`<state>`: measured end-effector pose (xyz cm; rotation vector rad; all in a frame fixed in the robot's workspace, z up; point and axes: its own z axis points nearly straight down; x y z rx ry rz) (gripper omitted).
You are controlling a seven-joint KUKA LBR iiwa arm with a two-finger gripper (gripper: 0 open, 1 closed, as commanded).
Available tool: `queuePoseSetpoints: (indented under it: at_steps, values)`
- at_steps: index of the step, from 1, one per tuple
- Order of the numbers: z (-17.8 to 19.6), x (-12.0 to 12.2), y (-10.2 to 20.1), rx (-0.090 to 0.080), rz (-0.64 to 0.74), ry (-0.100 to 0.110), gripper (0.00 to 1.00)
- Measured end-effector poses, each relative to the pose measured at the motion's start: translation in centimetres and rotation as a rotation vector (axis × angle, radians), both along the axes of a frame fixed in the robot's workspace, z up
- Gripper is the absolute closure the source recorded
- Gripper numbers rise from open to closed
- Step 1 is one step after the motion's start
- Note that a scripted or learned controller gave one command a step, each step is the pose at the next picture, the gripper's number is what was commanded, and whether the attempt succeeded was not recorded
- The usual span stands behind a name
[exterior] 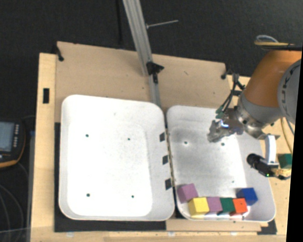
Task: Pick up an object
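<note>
Bins: two shallow white plastic trays with rounded corners and a speckled floor, side by side on the bench; left bin (111, 159), right bin (211, 165).
Bench: pale wooden board (108, 74) carrying both bins.
Blocks: seven small cubes, matte, all in the right bin along its near edge toward the near right corner.
Purple: two; one purple block (187, 191) apart to the left, one lilac block (214, 204) in the row.
Yellow: one yellow block (199, 206), at the left end of the row, touching the lilac one.
Green: one green block (227, 205), between lilac and orange.
Orange: one orange block (239, 205).
Blue: one blue block (248, 195), just behind the orange.
White: one small white block (236, 215), at the rim; hard to make out.
Arm: grey with orange band (269, 75), entering over the right bin's far right corner.
Gripper: metal two-finger gripper (217, 130) above the far part of the right bin, well apart from the blocks; nothing between the fingers; spread cannot be judged.
Pole: one ribbed grey metal pole (140, 38), slanting over the far edge of the bench.
</note>
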<state>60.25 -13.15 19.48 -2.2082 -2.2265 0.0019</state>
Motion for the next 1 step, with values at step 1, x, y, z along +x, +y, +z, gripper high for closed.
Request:
queuePoseSetpoints:
  at_steps: [1]
  values:
    - [-9.81, -1.43, 4.6, -0.005, -0.005, -0.007, 1.0]
